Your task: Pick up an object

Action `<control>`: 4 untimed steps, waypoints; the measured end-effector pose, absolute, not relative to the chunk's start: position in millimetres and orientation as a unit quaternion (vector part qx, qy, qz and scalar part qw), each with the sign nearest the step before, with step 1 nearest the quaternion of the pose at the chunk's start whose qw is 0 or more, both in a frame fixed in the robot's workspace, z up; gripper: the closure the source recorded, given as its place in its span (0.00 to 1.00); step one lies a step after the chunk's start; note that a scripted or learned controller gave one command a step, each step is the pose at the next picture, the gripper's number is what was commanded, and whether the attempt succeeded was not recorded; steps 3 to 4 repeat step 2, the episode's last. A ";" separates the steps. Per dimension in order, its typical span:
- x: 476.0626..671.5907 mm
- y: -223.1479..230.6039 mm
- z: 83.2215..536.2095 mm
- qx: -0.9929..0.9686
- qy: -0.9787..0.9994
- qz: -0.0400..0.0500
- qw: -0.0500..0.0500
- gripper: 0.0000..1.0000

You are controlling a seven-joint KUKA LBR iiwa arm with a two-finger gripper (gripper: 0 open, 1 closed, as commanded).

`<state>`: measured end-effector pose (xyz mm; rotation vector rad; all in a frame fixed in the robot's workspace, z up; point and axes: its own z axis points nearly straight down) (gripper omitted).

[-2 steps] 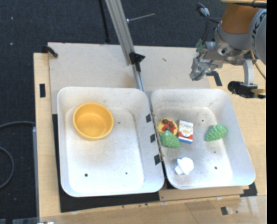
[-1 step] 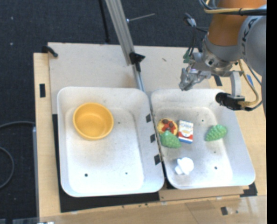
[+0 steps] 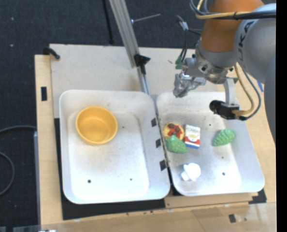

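Hovering gripper [image 3: 180, 91] — well apart from green toy [image 3: 175, 144].

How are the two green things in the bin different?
The green toy on the right lies by itself, apart from everything. The other green toy sits by the bin's left wall, pressed against the small carton and a red and yellow toy. The lone one looks paler and more cone-shaped; the crowded one looks darker and rounder. Both are bumpy and lie in the right bin.
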<state>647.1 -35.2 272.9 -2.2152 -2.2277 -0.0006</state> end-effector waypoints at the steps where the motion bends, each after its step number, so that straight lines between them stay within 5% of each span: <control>1: 622.7 14.6 275.1 -0.705 -0.709 -0.001 0.000 1.00; 2: 611.2 61.7 264.3 -0.705 -0.709 0.000 0.000 1.00; 4: 611.2 61.7 264.3 -0.705 -0.709 0.000 0.000 1.00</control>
